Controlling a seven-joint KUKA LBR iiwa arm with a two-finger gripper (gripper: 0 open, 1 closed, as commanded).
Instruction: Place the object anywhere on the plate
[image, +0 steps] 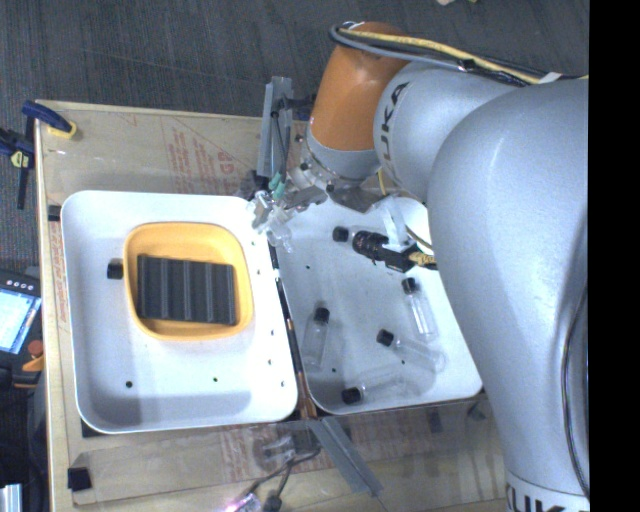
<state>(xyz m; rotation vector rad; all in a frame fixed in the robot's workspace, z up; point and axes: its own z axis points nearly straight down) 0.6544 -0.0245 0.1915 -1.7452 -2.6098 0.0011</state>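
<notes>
While the gripper (272, 215) hovers at the right bin's (460, 375) upper-left corner, whether its fingers are apart I cannot tell, clear vials (420, 312) lie loose there, so picking one seems next, before carrying it to the yellow plate (185, 243)

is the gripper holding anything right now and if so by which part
Cannot be told. The gripper sits over the near edge of the right bin, with something pale and translucent at its tip, too blurred to identify.

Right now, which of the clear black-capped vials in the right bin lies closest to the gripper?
The vial by the right bin's left wall, cap pointing toward the gripper. The others lie farther along the bin's right side and near edge.
</notes>
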